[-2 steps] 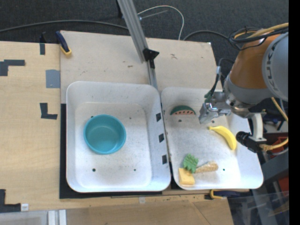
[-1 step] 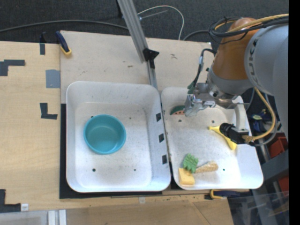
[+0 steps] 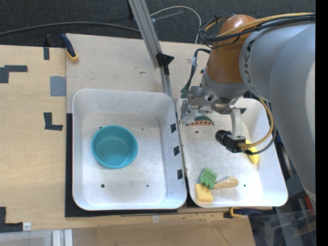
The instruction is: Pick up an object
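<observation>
Though my grey arm with its orange band [image 3: 230,45] reaches in from the right and covers much of the right-hand shallow white bin [image 3: 266,188], I can still read the bench. There are two bins: the left-hand shallow white bin [image 3: 82,106] holds one round teal plastic bowl [image 3: 115,146], and nothing else that I can make out.

My pincer [image 3: 197,118] hangs low at the far left corner of the right bin, close to the wall between the bins. Whether it is apart or together I cannot tell; the wrist hides the tips. Something small with red and green on it [image 3: 201,121] sits right under it, too hidden to name.

The plain candidates lie toward the near edge, down the frame from my pincer and a little right: one small green leafy toy [image 3: 208,177], one tan stick-shaped piece [image 3: 226,183] with its long axis running roughly left to right, and one yellow block [image 3: 203,194]. These three sit touching or nearly so. One yellow item [image 3: 253,157] lies further right, partly behind a black fitting on my wrist.

I judge nothing is lifted yet.
</observation>
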You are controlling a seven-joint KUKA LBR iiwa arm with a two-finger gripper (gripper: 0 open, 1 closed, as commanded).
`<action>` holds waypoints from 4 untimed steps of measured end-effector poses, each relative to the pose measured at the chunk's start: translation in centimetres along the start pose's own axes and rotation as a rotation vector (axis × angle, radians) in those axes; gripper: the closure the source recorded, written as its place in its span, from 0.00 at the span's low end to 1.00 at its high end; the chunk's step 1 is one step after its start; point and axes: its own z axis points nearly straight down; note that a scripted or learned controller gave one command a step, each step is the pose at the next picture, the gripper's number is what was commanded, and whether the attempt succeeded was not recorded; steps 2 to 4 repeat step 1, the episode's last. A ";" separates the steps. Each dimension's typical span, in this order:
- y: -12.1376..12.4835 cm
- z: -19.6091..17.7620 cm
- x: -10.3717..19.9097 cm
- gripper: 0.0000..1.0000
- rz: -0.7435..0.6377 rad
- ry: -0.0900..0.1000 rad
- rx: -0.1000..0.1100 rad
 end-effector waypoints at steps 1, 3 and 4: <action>1.5 0.2 4.2 1.00 0.001 0.000 0.000; 1.5 0.2 4.2 1.00 0.001 0.000 0.000; 1.5 0.2 4.2 1.00 0.001 0.000 0.000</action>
